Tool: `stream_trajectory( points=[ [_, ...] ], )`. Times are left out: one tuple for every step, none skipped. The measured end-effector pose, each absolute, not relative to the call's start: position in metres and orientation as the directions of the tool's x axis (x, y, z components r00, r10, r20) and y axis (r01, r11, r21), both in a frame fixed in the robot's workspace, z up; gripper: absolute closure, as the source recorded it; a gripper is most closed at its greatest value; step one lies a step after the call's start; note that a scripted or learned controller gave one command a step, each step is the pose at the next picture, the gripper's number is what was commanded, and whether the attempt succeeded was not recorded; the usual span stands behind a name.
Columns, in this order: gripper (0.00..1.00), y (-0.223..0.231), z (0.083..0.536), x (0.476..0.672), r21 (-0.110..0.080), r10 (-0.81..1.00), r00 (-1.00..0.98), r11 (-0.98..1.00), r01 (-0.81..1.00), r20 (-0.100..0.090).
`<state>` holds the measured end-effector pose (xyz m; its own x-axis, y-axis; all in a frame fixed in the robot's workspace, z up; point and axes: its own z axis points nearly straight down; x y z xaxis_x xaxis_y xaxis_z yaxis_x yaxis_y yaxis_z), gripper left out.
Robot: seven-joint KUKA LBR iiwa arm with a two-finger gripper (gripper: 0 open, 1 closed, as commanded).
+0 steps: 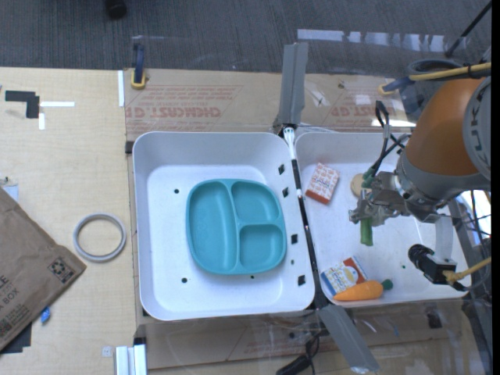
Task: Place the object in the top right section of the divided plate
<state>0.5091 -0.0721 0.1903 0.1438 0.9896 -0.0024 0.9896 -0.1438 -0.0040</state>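
Bench [62, 170] w/ two white bins [156, 225], grey carpet [234, 14] behind; hand [366, 223] state unclear.

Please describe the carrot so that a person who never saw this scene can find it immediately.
Look in the right white bin, at its near edge. The carrot lies there beside a small carton. It alone is orange, tapered, with a green tip.

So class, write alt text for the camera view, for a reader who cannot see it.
A grey and orange robot arm reaches from the right over the right white bin, its pincer above the bin floor. That bin holds a red-and-white box, a carrot and a small carton. The left bin holds a teal divided plate.
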Motion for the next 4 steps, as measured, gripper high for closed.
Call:
stream_trajectory(
  points=[
    [1.0, -0.014, 0.19, 0.477, -0.005, 0.997, -0.074, 0.074, 0.997, 0.0],
    [1.0, -0.015, 0.198, 0.478, -0.005, 0.997, -0.071, 0.071, 0.997, -0.002],
    [1.0, 0.012, 0.191, 0.477, -0.004, 0.929, -0.37, 0.37, 0.929, 0.001],
    [1.0, 0.044, 0.19, 0.477, -0.004, 0.834, -0.551, 0.551, 0.834, 0.001]
  ],
)
